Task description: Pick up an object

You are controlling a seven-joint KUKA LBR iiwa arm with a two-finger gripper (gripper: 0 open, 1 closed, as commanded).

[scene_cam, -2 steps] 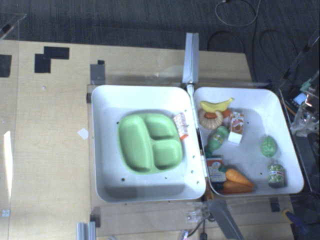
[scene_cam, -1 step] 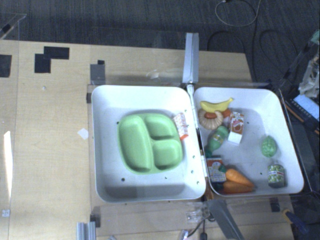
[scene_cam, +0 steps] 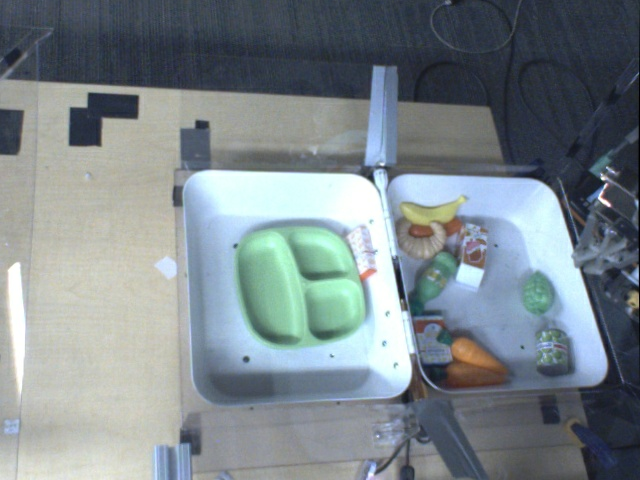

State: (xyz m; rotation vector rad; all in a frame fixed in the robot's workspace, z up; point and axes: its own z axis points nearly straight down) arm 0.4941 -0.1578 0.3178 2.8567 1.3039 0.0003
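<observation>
The right bin [scene_cam: 520, 194] holds several toy foods. A yellow banana [scene_cam: 433, 210] lies at its back left, with a round tan pastry [scene_cam: 421, 238] just in front of it. A green bottle [scene_cam: 434, 278] and a small red-and-white carton [scene_cam: 472, 251] lie beside the pastry. An orange carrot [scene_cam: 477, 353] and a red box [scene_cam: 431, 334] sit at the front left. A green leafy ball [scene_cam: 538, 294] and a small can [scene_cam: 552, 351] lie on the right side. My gripper [scene_cam: 603, 236] hangs at the view's right edge, just outside the right bin's rim and apart from every object.
The left bin [scene_cam: 215, 268] holds a green divided plate [scene_cam: 298, 285] and a small red-and-white packet [scene_cam: 362, 251] by its right wall. A metal post [scene_cam: 382, 118] stands behind the wall where the bins meet. Cables lie on the dark floor behind the bench.
</observation>
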